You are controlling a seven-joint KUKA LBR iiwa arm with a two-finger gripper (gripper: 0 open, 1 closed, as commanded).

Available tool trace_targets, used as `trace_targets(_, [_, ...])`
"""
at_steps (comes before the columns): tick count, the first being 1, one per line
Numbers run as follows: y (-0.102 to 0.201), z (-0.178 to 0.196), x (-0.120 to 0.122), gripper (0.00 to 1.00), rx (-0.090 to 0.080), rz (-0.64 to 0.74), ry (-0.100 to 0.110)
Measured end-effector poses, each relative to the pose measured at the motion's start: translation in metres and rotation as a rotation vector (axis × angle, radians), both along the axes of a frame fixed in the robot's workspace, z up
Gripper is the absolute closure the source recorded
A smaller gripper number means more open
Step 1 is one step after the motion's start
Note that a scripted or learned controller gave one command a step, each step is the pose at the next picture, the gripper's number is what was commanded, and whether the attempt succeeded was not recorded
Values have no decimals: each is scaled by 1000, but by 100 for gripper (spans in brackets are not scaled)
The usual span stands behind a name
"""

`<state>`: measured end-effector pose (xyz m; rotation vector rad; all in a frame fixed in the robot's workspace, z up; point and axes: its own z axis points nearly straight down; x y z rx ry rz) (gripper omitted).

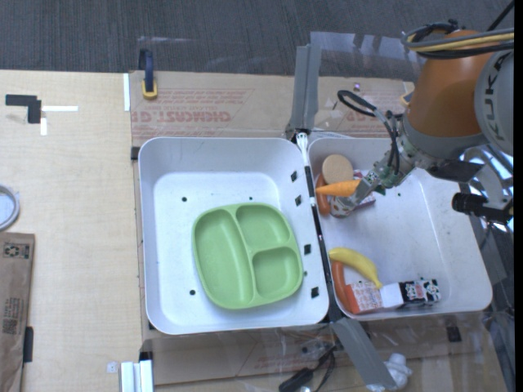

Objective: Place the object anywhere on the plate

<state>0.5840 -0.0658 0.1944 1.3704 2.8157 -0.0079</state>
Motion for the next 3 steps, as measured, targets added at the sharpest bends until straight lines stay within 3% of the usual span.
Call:
trace_targets(1, [33, -1, -27, 100, 0, 86, 3])
trace_targets(2, [118, -3, -81, 100, 8, 123, 8])
trace_targets(3, [118, -3, -81, 0, 8, 122, 8])
